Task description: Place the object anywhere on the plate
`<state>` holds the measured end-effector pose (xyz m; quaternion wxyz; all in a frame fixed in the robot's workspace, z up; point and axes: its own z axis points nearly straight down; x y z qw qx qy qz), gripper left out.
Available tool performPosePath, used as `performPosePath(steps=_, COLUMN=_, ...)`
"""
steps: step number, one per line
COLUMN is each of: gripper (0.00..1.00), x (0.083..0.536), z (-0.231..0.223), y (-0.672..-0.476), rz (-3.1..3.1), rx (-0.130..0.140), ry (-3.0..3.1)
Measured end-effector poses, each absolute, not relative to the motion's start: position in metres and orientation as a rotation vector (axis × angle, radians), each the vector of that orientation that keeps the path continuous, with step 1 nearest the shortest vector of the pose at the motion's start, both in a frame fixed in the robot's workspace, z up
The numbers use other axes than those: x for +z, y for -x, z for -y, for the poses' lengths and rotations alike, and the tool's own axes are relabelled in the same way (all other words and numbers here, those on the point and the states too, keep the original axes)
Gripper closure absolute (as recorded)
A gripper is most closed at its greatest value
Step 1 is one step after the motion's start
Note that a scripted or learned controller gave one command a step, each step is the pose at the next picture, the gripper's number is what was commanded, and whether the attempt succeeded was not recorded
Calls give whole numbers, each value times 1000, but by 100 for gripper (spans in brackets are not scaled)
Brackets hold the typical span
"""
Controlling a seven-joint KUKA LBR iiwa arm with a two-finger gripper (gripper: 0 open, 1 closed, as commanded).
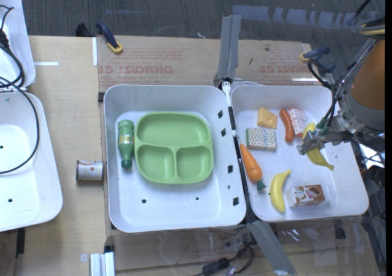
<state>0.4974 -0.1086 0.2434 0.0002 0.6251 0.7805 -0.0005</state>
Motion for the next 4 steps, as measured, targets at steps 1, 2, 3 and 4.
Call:
performPosePath(steps=1, gripper=100, x=230, z=27, y=-528, rz=-2448, rx=-4, ry=-1971)
performPosePath(steps=2, gripper=100, x=221, z=-59, y=-565, rz=-2641, rx=-4, ry=-1702)
performPosePath(steps=3, gripper=100, x=187, z=-133, y=-595, rz=-2741, rx=-3, ry=-1535)
performPosePath(steps=4, gripper=0, x=187, z=-133, y=-595, rz=-2741, rx=-3, ry=-1535)
